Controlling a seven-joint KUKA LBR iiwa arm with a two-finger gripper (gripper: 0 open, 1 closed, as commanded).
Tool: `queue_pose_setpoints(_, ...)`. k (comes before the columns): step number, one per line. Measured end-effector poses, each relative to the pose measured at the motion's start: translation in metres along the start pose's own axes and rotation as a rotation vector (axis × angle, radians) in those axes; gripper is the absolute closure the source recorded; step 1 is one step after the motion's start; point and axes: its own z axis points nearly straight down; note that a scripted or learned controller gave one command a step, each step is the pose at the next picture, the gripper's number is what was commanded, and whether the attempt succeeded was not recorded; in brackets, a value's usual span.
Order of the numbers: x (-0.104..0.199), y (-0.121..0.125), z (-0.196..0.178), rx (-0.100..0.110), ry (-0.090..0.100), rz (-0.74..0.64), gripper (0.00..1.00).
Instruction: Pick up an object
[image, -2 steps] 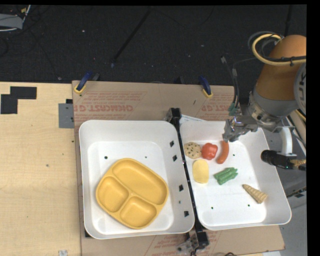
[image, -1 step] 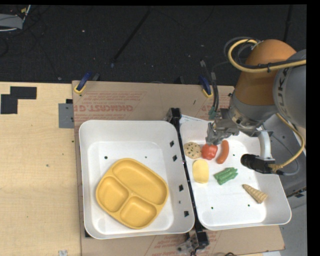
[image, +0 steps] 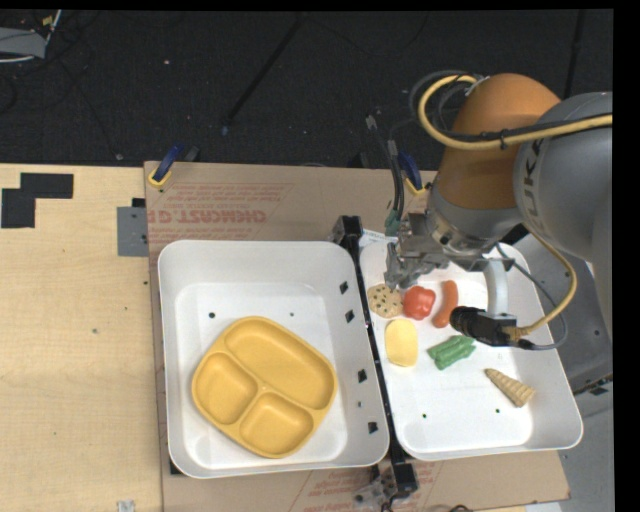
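The right bin holds several toy foods near its far left: a brown cookie, a red pepper, an orange-red sausage, a pale yellow piece, a green piece and a tan cone. My gripper hangs just behind the cookie and the red pepper, pointing down at them. Nothing shows between its fingers.
The left bin carries a yellow three-compartment plate. A black divider runs between the bins. The grey arm with its orange band and cables fills the space over the right bin's far side. Cardboard lies under both bins.
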Motion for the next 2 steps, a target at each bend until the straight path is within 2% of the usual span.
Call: queue_pose_setpoints(2, 0.092, 0.002, 0.022, 0.001, 0.000, -0.001, 1.00)
